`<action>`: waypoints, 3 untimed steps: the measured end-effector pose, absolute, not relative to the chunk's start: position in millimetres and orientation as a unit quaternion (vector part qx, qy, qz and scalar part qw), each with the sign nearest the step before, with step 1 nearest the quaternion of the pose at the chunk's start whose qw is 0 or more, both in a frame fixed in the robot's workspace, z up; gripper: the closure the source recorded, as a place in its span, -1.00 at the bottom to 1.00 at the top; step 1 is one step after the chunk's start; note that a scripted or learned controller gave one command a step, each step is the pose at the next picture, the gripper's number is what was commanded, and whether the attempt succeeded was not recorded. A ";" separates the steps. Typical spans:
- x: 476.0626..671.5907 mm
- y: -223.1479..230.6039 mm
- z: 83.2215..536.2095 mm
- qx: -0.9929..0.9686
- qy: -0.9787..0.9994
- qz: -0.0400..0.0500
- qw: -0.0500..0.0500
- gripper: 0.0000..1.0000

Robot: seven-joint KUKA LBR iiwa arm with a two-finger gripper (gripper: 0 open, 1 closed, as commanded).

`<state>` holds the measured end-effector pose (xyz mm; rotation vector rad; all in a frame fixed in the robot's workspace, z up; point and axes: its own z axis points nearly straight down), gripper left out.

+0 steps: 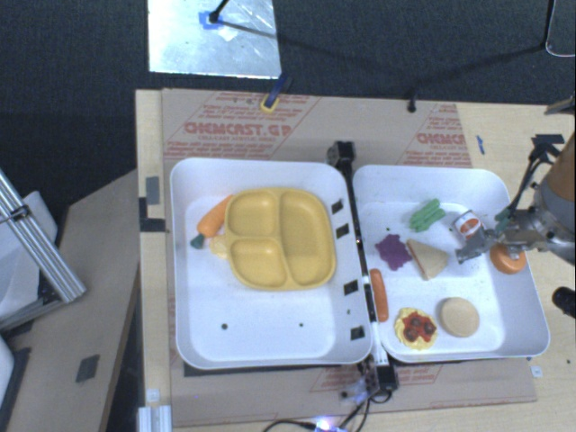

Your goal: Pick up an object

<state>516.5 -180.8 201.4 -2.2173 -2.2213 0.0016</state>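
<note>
Right bin: small orange object by gripper.

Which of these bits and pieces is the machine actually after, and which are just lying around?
In play, right white bin, any could be picked:
- claw
- green ridged toy
- purple leafy toy
- tan wedge
- red sausage toy
- small pizza toy
- beige round bun
- orange round piece
- small can

Lying about, left white bin:
- yellow divided plate
- orange carrot toy
</note>
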 end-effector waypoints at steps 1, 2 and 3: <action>517.2 -181.6 159.5 -0.707 -0.708 0.000 0.001 -1.00; 521.7 -187.0 100.0 -0.707 -0.707 0.000 0.001 -1.00; 524.2 -187.1 89.2 -0.707 -0.708 -0.001 -0.001 -1.00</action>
